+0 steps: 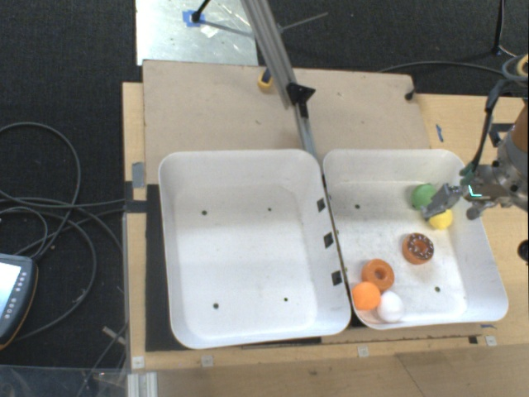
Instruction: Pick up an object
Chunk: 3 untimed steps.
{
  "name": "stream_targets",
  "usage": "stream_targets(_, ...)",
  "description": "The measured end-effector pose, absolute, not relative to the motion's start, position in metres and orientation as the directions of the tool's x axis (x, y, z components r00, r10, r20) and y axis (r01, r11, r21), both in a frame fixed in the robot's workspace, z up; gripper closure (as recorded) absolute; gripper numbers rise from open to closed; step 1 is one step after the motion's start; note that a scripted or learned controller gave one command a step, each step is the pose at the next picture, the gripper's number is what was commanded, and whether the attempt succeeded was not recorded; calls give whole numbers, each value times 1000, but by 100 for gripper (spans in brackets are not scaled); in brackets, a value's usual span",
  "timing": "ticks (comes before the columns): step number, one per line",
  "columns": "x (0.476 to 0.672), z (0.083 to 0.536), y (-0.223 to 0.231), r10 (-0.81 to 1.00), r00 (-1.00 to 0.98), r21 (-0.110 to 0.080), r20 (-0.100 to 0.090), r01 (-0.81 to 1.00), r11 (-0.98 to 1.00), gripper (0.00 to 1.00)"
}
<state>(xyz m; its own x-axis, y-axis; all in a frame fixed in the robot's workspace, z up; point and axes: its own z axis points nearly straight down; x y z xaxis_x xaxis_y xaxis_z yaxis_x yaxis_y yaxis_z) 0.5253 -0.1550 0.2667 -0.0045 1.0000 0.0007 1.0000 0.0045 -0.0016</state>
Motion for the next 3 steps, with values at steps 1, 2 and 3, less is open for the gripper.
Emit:
stream_targets(1,526,268,-155,1000,-3,2,0,1000,3,0)
stream_targets(2,524,224,-148,1000,-1,-1,1,1000,1,0)
stream_targets(3,527,177,-139,1000,-1,-3,1,1000,1,0)
